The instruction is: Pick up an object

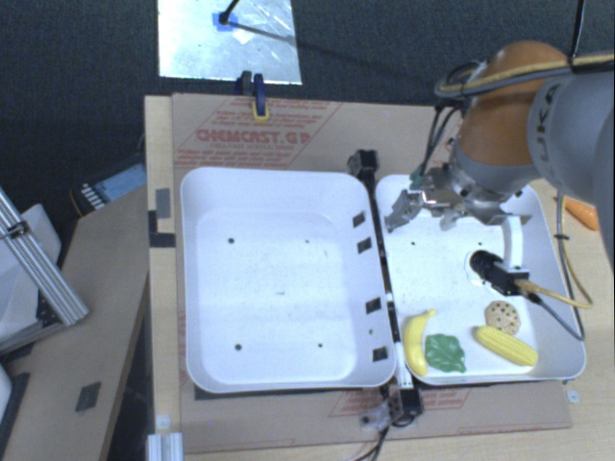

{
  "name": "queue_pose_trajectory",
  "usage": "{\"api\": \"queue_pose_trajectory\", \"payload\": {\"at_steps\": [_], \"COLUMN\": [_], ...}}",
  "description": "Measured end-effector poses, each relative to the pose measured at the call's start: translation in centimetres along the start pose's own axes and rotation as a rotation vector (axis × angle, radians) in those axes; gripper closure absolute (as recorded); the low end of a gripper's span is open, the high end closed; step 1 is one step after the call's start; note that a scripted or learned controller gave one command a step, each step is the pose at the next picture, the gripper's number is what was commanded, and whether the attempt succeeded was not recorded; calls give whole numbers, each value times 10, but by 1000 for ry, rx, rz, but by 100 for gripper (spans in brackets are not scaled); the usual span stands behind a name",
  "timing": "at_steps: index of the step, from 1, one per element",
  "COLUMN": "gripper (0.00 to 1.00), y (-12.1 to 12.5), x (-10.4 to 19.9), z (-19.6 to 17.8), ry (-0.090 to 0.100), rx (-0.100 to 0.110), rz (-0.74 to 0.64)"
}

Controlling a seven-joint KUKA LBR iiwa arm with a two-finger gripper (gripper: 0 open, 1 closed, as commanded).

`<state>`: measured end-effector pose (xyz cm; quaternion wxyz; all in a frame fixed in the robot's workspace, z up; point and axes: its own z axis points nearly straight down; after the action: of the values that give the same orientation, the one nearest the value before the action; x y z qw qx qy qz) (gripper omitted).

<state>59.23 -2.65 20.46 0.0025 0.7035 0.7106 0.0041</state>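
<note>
You are at the approach step, nothing lifted yet; the gripper [423, 209] hangs over the upper part of the right bin [567, 358], fingers spread apart with nothing between them; the next move calls for travel toward 5 o'clock and a descent onto one piece. The banana [416, 342], green piece [446, 352], cookie [503, 316] and corn cob [506, 346] cluster along the bin's near edge, well apart from the fingers; the left bin [207, 200] lies at 9 o'clock.

Below the gripper [423, 209] the right bin's [577, 358] floor lies bare; farther toward its near edge, banana [416, 342], green piece [445, 352], cookie [502, 316] and corn [506, 346] crowd the way.
</note>
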Motion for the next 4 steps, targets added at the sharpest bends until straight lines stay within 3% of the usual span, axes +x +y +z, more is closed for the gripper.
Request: {"api": "queue_pose_trajectory", "payload": {"at_steps": [1,2,3,4], "gripper": [0,0,0,0], "y": [11,-36,-104,-101], "x": [52,104,177,211], "z": [-153,-234,-338,-331], "ry": [0,2,4,0], "rx": [-9,-2,-3,7], "rz": [-1,-1,-4,3]}}
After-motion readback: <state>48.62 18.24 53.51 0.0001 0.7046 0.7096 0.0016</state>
